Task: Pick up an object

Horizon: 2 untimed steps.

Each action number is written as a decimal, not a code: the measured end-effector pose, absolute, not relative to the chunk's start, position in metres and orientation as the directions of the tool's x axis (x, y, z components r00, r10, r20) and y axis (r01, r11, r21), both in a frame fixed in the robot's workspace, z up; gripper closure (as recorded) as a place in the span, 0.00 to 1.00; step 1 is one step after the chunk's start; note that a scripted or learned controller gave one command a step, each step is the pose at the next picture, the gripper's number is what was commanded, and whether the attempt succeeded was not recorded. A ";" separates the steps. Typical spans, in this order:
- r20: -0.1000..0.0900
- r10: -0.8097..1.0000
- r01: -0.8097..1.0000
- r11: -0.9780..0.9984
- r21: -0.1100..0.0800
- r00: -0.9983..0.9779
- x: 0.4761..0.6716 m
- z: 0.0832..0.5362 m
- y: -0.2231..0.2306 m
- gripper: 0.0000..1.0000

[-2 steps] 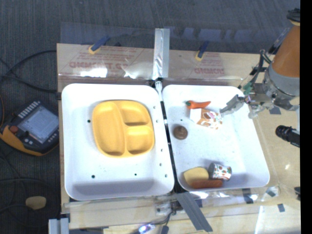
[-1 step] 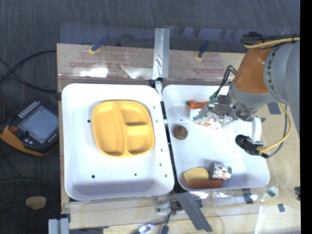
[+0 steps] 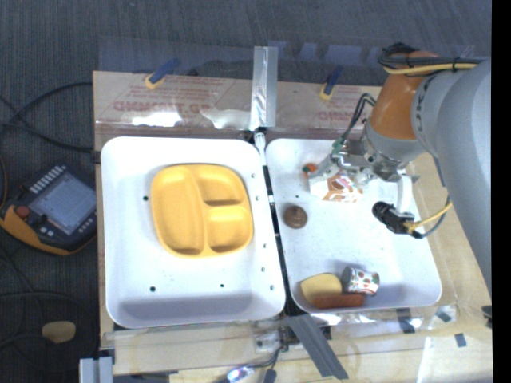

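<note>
While low over the right bin's (image 3: 431,282) far edge, hovers as a hand (image 3: 345,166) just above a white-and-red packet (image 3: 339,188); grip state impossible to tell. Risks sliding the flat packet aside, or clipping the small red piece (image 3: 307,167) beside it.

Dark grey carpet (image 3: 160,14) fills the top and left of the frame. A teach pendant (image 3: 49,208) and black cables (image 3: 40,110) lie at left.

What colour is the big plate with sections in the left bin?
Yellow. The plate with three sections shows clearly in the camera view, lying in the left bin.
</note>
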<state>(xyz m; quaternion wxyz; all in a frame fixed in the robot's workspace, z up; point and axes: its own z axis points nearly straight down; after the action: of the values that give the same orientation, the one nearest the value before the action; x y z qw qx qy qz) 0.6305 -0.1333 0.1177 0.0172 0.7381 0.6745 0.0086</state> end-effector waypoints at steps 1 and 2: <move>-0.015 0.993 0.992 -0.117 0.040 0.117 0.671 0.110 -0.110 0.00; -0.002 0.972 0.970 -0.235 0.061 0.236 0.634 0.111 -0.110 0.00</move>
<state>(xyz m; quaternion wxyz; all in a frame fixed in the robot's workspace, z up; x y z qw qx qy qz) 0.6340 -0.1099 0.1112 0.0247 0.7856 0.6180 0.0181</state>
